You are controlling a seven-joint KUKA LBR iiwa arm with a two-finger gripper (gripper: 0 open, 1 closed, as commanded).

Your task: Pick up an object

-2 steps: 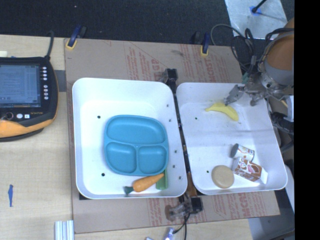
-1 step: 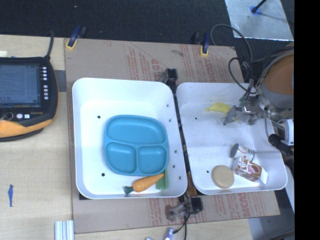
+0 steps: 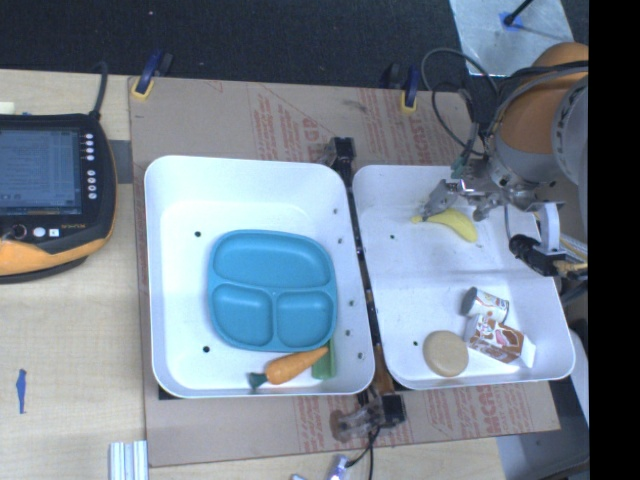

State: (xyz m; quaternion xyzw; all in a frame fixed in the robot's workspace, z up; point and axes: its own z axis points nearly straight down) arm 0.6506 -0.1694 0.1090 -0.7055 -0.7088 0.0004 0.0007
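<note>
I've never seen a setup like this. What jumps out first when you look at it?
Probably the blue tray sitting in the left bin, with a carrot lying just below it. In the right bin, the gripper is down at a banana near the far wall, while a tan disc and a packet lie near the front.

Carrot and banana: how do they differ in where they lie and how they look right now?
The carrot is orange and lies in the left bin, at its near edge beside the blue tray. The banana is yellow and lies in the right bin, near its far end, right under the pincer. The carrot looks straight with a green tip; the banana curves. Both lie flat on a bin floor.
</note>
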